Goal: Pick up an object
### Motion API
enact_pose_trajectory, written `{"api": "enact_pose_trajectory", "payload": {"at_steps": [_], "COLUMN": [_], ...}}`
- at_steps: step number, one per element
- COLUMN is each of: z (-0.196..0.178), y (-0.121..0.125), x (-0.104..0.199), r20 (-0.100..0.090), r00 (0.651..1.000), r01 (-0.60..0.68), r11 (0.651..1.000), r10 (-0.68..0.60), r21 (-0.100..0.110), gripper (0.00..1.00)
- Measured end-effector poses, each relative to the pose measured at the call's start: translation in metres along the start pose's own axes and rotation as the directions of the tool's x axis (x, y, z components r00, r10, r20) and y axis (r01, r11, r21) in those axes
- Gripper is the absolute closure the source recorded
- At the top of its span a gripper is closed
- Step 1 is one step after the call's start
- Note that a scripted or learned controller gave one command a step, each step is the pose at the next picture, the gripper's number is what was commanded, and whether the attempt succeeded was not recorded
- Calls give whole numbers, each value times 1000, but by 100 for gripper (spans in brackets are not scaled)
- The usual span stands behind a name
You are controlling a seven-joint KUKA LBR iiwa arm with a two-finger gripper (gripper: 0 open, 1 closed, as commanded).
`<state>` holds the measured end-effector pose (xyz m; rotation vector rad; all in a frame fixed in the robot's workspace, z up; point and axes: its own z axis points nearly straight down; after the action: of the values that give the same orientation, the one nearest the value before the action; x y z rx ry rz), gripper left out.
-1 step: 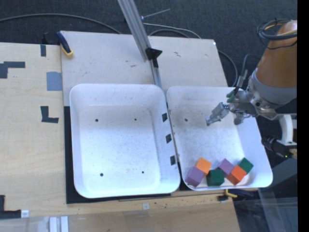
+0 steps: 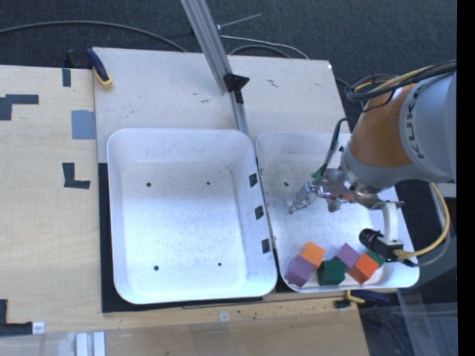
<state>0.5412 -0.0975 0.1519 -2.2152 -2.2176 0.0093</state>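
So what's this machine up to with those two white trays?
A grey and orange robot arm reaches in from the right over the right-hand tray. Its end effector hangs above the tray's bare middle, with nothing seen in it. A cluster of small blocks, orange, purple, green and others, sits at the tray's near edge, untouched. The left tray is not involved.

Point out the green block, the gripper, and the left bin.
green block (image 2: 331,273), camera view, top face.
gripper (image 2: 298,204), camera view, midway between fingertips.
left bin (image 2: 178,135), camera view, far rim.
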Motion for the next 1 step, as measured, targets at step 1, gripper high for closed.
{"api": "enact_pose_trajectory", "payload": {"at_steps": [1], "z": [63], "y": [41], "x": [-25], "r20": [2], "r00": [1000], "r01": [0], "r11": [1000], "r10": [0], "r21": [-4], "gripper": [0]}}
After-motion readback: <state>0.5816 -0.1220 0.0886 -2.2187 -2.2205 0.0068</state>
